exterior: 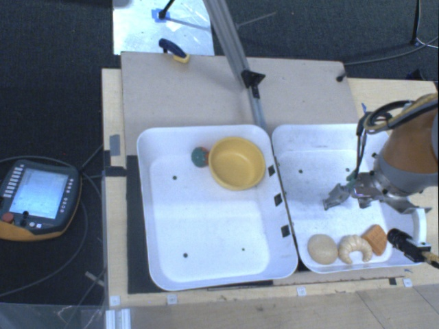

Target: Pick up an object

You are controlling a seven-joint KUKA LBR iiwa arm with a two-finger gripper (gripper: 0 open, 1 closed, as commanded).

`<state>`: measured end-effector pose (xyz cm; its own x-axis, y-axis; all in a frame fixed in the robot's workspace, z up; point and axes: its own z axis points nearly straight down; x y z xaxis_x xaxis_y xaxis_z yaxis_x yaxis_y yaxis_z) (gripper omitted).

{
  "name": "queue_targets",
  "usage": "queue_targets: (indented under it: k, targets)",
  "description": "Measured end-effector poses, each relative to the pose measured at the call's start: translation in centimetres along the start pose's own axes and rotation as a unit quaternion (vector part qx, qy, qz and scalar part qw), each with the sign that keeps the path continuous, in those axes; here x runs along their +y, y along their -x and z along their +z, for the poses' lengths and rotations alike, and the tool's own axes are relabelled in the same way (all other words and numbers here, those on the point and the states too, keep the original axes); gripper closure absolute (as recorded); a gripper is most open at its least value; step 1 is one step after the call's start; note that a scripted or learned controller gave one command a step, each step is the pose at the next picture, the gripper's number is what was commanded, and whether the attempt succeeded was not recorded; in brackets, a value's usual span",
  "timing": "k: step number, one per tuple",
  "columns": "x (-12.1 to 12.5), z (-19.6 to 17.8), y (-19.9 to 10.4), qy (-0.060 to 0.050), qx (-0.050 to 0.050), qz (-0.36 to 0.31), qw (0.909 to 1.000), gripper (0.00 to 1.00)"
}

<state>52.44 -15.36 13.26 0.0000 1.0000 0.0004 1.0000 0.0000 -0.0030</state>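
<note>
Croissant (355, 248) near front of right bin, just below pincer (337, 197).

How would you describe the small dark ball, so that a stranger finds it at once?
Look at the left white bin. Near its far edge sits a yellow bowl; the small ball lies just left of the bowl, touching its rim. It is dark green with some red, and far smaller than the bowl.
</note>
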Motion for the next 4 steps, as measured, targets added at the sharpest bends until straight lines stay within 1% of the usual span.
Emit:
queue_targets:
  k: [1, 2, 3, 4]
  targets:
    - [0.1, -1.2, 0.0, 0.002, 0.000, 0.000, 1.0000, 1.00]
    - [-0.1, -7.3, -0.5, 0.004, -0.001, -0.001, 1.0000, 1.00]
    - [0.0, -12.0, -0.5, 0.004, -0.001, 0.000, 1.0000, 1.00]
    - [3.2, -12.1, -5.6, 0.002, 0.000, -0.003, 1.0000, 1.00]
